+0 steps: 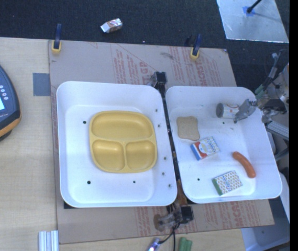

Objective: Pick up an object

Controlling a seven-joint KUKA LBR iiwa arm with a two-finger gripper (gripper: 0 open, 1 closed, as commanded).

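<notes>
Can [220, 110], a small grey one lying near the right bin's [274, 184] far wall, sits just beside the pincer [241, 112], whose opening I cannot tell, so a nudge could roll it away.

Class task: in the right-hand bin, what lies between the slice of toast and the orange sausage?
In the camera view, a small red, white and blue carton lies between the toast and the sausage, apart from both.
</notes>
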